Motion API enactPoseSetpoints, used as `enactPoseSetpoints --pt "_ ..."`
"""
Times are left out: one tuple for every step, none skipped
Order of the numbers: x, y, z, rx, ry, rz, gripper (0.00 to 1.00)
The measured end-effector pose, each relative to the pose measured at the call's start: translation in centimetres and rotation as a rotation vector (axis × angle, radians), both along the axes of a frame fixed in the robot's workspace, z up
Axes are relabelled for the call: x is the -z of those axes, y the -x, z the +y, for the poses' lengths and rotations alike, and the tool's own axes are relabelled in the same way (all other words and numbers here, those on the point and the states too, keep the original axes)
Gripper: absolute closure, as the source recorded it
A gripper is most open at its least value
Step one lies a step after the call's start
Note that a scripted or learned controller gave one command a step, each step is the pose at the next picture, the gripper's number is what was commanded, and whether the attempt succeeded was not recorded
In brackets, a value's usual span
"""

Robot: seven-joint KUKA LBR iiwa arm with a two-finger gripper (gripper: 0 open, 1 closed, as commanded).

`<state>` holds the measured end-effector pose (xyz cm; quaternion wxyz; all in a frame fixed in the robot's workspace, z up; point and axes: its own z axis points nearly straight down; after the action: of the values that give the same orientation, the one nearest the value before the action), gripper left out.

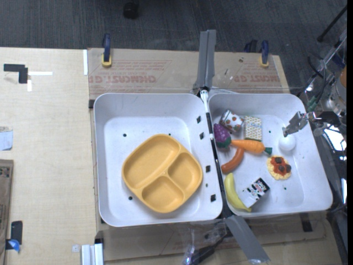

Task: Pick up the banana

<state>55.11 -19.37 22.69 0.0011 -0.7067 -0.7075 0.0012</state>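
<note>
The banana (234,194) lies in the right bin (309,203), lower left part of it, close to the divider between the two bins; in frame terms it sits a little right of centre, near the bottom. It is curved, long axis roughly top-to-bottom. Touching or just beside its right flank is a small black-and-white packet (256,190). Just above it is an orange sausage-like item (234,160), w/ a carrot (249,146) further up.

The gripper (292,126) is seen at the right of the frame, over the upper right part of the same bin, well apart from the banana. Nothing is seen between its fingers; whether they are spread or closed cannot be told at this res.

Step in hand, judged: approach, not yet begun in earnest. To be done well:
- Gripper to be carried toward lower left of the bin, over the carrot and the pizza-like disc (279,168) w/o dragging them.
- Jaws to be turned so they close across the banana's short axis, i.e. left-right in frame.
- Mid-body to be targeted, not the tapered ends.
- Clearance is tight: bin wall on the left, packet on the right. A finger landing on the packet would likely spoil the grip or lift both.
- Descent to be straight down, lift only after closure.

The left bin (110,148) holds a yellow divided plate (161,173); not relevant here.
</note>
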Motion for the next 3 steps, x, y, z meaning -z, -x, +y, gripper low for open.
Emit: enactPoseSetpoints --pt "13.6 2.8 9.5 -0.021 0.0 -0.001 0.0" --pt "3.6 6.4 15.0 -0.138 0.0 -0.001 0.0" --pt "13.6 7.4 9.2 -0.113 -0.001 -0.001 0.0"
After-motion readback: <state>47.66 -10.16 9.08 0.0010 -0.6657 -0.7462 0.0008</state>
